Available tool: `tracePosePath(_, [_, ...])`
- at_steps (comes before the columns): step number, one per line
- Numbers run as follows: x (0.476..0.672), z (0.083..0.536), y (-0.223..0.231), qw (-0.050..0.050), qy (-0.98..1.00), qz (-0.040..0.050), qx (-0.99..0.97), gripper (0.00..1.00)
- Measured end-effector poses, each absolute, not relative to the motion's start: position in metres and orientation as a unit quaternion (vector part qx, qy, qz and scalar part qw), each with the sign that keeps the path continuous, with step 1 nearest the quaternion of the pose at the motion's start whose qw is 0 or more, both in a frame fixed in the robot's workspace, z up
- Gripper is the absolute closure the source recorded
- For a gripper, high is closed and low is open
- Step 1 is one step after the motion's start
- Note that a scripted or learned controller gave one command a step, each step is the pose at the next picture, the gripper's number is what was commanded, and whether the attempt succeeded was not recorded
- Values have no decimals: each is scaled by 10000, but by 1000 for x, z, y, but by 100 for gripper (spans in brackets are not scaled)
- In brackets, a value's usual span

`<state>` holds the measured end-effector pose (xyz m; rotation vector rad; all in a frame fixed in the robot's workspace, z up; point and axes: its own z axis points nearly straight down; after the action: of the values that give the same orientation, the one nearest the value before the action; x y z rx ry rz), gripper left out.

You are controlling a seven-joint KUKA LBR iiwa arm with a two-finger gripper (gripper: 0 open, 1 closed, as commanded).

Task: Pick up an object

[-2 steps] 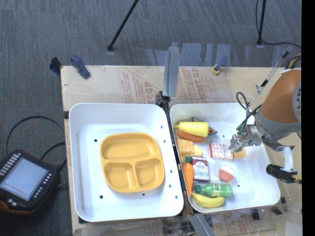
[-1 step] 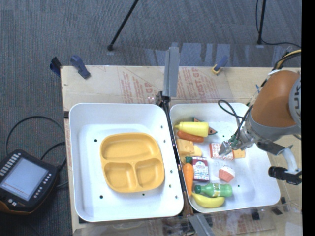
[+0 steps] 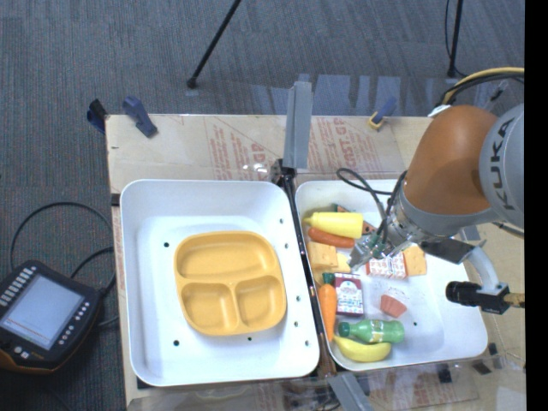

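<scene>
The right bin (image 3: 454, 332) holds several toy foods. A yellow corn-like piece (image 3: 336, 223) and an orange sausage (image 3: 330, 238) lie at its far left, above a tan cracker (image 3: 320, 259). A red-and-white carton (image 3: 348, 294), a carrot (image 3: 328, 308), a green bottle (image 3: 370, 330) and a banana (image 3: 361, 350) lie along the near left. My gripper (image 3: 373, 251) hangs low over the bin's middle, just left of a red-and-white box (image 3: 388, 267) and a tan slice (image 3: 416, 262). A small red piece (image 3: 392, 305) lies below it.
The left bin (image 3: 145, 229) holds a yellow three-part plate (image 3: 229, 281). A grey upright post (image 3: 297, 131) stands behind the wall between the bins. A black pendant (image 3: 38, 315) lies on the floor at the left. Tripod legs (image 3: 218, 37) stand behind the bench.
</scene>
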<state>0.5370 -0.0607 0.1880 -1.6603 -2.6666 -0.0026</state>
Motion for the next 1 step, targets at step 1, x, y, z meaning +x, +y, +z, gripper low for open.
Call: tracePosePath(1, [591, 186, 22, 18, -8752, 2, -4838, 100])
